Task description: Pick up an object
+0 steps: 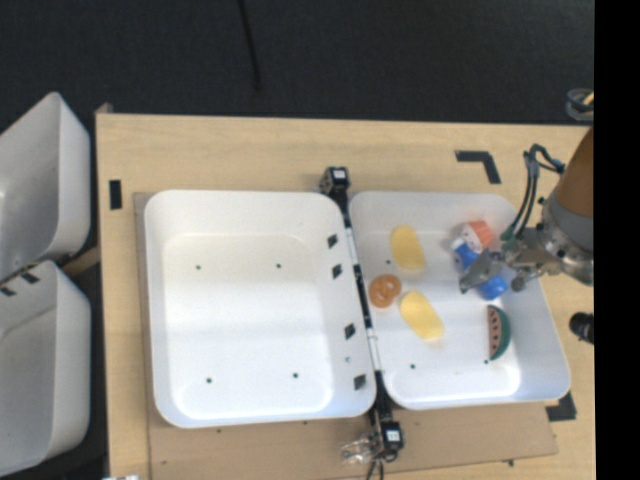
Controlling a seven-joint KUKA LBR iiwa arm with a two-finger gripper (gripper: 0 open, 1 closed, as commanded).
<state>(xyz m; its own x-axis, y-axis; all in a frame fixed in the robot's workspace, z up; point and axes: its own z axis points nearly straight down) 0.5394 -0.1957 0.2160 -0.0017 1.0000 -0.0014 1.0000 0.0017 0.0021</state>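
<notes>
From the camera view, two white bins sat side by side on the bench. The left bin (245,303) held nothing I could see. The right bin (530,373) held all the objects: a yellow piece (407,248) toward the far side, a second yellow piece (422,316) nearer, an orange disc (385,289) close to the divider between them, a watermelon slice (498,331) by the right wall, and a cluster of blue and orange-white objects (472,245) far right.

The arm (575,193) reached in from the right, and the gripper (487,273) hung low over that blue cluster, just beside or touching a blue piece (491,288). Whether the claw stood wide, narrow or closed on anything could not be told; the dark fingers blurred into the objects beneath.

As a judgement, the pick looked mid-attempt: the approach was made, but nothing was seen lifted. Every object appeared to rest on the bin floor. A secure grasp and the lift remained.
</notes>
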